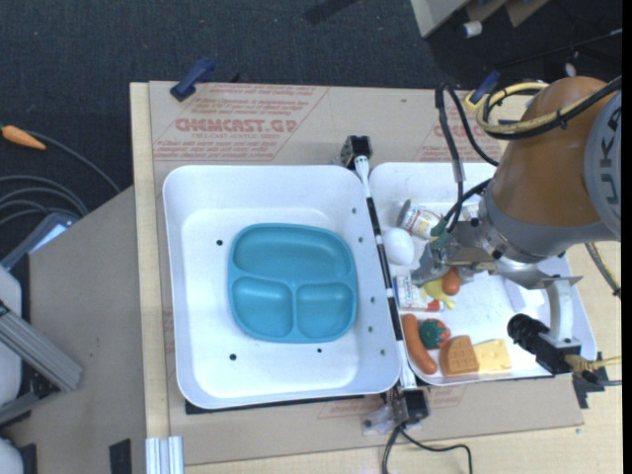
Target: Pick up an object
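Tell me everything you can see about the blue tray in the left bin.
The blue tray is a rounded, plastic-looking light blue plate with three compartments: one wide section along the far side and two smaller ones on the near side. It lies flat, face up, near the middle of the left bin, resting on the bin's floor. Its compartments hold nothing, and no other object touches it.

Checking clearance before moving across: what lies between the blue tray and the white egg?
In the camera view, bare white bin floor, then the two bins' adjoining rims, separate the blue tray from the white egg; no loose object there.
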Available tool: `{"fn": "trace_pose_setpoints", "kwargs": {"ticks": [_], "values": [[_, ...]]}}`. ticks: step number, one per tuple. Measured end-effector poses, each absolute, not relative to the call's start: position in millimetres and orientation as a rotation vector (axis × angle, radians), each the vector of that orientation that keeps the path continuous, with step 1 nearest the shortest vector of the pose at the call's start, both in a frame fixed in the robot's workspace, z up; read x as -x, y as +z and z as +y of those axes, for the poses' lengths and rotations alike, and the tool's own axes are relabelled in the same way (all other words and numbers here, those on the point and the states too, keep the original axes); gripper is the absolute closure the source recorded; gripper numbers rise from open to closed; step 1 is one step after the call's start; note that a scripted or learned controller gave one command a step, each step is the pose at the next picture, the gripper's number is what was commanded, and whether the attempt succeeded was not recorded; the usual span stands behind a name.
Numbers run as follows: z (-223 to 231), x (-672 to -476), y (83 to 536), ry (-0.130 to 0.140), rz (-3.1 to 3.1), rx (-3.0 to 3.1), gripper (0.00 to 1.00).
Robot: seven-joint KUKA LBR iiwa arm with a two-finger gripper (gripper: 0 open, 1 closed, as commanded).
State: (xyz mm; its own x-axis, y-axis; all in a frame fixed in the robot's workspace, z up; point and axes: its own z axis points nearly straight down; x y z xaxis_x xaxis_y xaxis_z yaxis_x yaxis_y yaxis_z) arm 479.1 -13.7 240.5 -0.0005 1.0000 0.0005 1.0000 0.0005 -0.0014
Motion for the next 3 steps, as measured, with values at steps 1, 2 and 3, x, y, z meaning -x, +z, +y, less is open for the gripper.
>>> {"fn": "trace_pose_setpoints", "kwargs": {"ticks": [1,2,3], "values": [[-15.3,-499.4,253.1,0.001,-2.221,2.221,1.0],[24.5,-478.8,263.3,0.003,-2.22,2.218,1.0],[53.7,-478.7,253.9,0.004,-2.22,2.218,1.0]]}}
